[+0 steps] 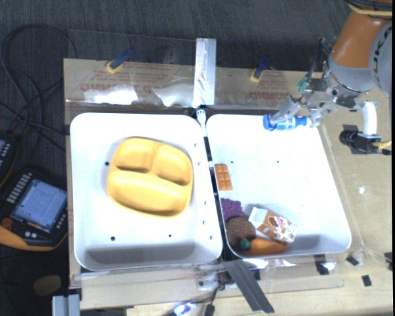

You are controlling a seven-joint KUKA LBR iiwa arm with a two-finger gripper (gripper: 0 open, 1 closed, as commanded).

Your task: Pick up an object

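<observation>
My gripper (301,114) hangs over the far edge of the right bin (329,176), below the orange-banded wrist at the top right. It is shut on a small blue and white object (283,122), which sticks out to the left from between the fingers, level with the bin's far rim. Other objects lie in the right bin's near left corner: a purple grape bunch (232,208), a brown round item (240,229), an orange carrot (266,247) and a white and red packet (274,226). A small orange block (222,176) lies by the bin's left wall.
The left bin (85,242) holds a large yellow moulded tray (150,175). A white divider post (205,71) stands at the back between the bins. Cables and handheld controllers (33,206) lie off the bench on the left.
</observation>
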